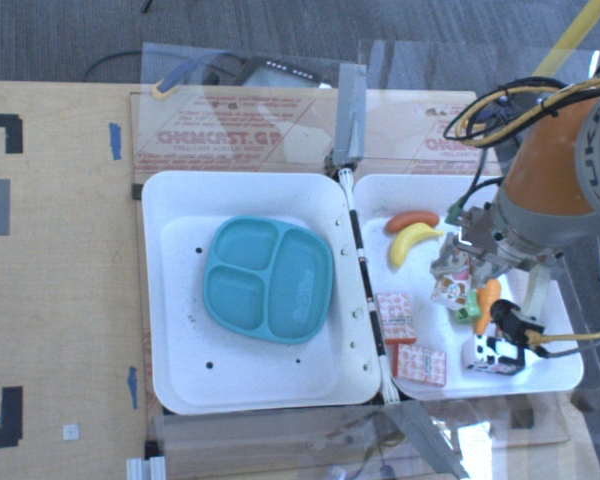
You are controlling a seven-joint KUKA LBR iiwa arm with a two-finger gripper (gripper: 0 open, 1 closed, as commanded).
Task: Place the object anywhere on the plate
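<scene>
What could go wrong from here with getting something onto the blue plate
The gripper sits low in the right bin among tightly packed toys: a carrot, a cow figure and a banana. It might nudge neighbours or grab two at once. The plate lies in the left bin, so a weak grip could drop the item at the divider.

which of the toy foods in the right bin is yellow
The banana, curved and lying near the bin's top-left. Just above it sits the reddish-orange sausage, and the carrot under the arm is orange with a green top.
</scene>
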